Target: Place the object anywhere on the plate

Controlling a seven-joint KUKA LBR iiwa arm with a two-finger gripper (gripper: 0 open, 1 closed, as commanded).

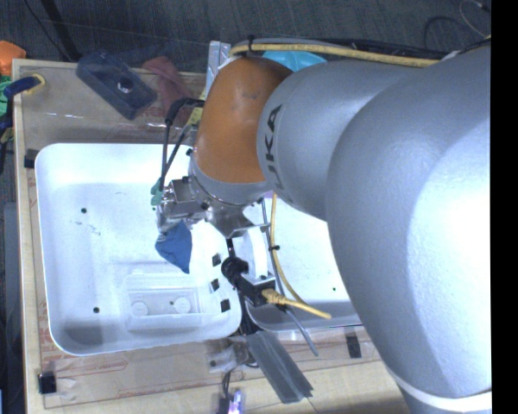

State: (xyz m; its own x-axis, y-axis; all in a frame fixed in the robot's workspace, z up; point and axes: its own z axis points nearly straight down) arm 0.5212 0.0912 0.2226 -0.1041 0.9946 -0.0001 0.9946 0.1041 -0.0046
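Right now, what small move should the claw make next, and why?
Probably a short shift toward the near wall of the left bin. The blue object shows just below the claw, and the clear plate seems to lie slightly nearer the camera.

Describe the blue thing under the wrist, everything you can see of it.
The blue object is a small, soft-looking piece, plain mid-blue, roughly wedge-shaped with a pointed lower end. It looks like cloth or foam; the picture is too coarse to tell which. It hangs directly below the gripper at the arm's wrist, over the left white bin, just above a pale rectangular shape on the bin floor. Its upper edge meets the gripper hardware; whether it is pinched there is unclear. Its right side is hidden by the wrist.
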